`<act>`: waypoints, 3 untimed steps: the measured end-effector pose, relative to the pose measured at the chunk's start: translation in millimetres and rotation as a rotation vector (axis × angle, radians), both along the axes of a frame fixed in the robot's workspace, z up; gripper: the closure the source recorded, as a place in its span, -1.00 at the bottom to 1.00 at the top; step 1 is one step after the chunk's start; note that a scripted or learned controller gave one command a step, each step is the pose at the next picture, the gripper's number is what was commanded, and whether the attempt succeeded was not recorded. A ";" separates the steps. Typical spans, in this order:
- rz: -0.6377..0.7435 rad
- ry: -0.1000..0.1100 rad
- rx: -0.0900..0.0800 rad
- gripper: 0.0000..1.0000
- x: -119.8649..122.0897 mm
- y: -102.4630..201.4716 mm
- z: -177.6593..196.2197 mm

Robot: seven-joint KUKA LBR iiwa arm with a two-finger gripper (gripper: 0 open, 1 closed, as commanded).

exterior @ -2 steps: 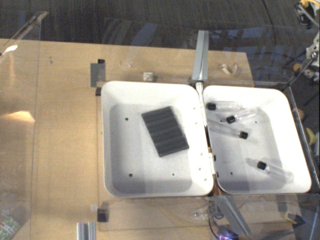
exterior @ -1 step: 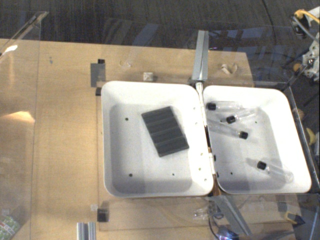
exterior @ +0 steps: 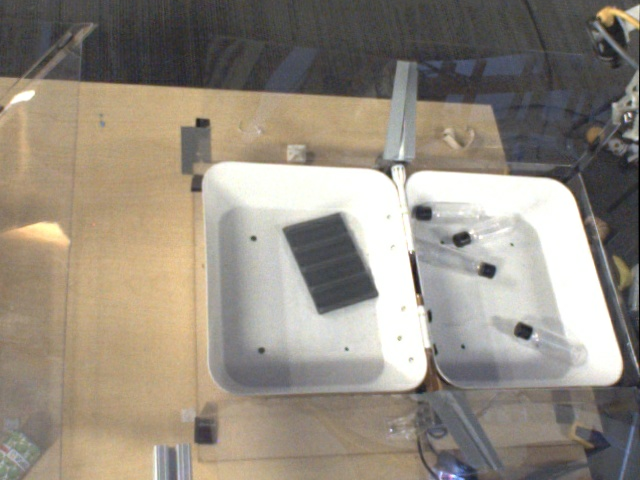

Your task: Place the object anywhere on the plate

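I'm looking down on the desk point(exterior: 120, 298): the dark ridged plate point(exterior: 330, 262) lies tilted in the left bin point(exterior: 225, 298). Four clear tubes with black caps point(exterior: 462, 238) sit scattered in the right bin point(exterior: 590, 298), well apart from the plate. I can't tell the tool's state.

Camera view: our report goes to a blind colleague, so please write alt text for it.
Two shallow white bins sit side by side on a wooden bench: the left bin holds a dark ridged plate, lying at a slant, and the right bin holds four clear tubes with black caps.
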State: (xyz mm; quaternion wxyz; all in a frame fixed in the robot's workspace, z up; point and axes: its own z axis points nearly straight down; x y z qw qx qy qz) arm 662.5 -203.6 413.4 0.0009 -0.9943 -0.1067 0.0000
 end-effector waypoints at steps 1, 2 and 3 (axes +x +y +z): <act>0.007 0.002 0.002 1.00 0.9 2.5 8.9; 0.013 0.003 0.004 1.00 1.7 4.7 18.0; 0.019 0.006 0.006 1.00 2.5 6.5 26.4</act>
